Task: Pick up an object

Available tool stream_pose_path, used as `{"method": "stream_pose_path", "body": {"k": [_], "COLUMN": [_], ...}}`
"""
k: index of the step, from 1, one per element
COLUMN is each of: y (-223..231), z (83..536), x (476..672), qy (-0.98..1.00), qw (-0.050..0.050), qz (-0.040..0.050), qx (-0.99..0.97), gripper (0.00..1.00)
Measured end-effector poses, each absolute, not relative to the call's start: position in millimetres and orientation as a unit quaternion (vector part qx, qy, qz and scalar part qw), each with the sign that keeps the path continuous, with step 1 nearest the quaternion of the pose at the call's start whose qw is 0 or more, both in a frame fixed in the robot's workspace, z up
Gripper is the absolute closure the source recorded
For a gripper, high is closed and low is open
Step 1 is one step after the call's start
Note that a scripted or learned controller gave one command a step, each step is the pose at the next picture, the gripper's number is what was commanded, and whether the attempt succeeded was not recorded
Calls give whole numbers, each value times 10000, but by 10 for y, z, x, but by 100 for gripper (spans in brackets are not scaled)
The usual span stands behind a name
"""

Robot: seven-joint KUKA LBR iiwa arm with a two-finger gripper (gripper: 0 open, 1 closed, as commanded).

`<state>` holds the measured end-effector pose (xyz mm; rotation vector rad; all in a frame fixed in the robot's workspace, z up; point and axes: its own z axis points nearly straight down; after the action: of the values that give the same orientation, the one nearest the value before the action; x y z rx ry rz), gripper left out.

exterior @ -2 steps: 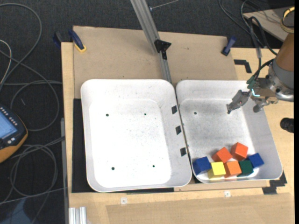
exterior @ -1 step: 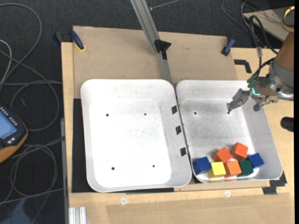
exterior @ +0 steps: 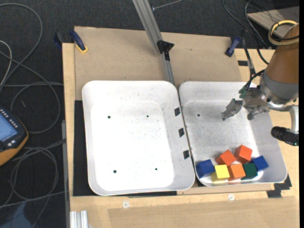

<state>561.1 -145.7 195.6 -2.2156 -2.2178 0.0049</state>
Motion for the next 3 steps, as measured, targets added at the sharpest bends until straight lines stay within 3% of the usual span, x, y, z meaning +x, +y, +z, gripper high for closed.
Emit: {"method": "stream_pose_path", "body": {"k": [1,2,3], "y": [-1402,-1393,-1396], "z": [1328,973,1106], "x": [5587,5581,5598], "qy": [-7072,-7071,-7071], "qw": [41,29,3], "qz": [17,11,-10], "qx": [-7070,-7071,-7071], "gripper": [0,0,100]}}
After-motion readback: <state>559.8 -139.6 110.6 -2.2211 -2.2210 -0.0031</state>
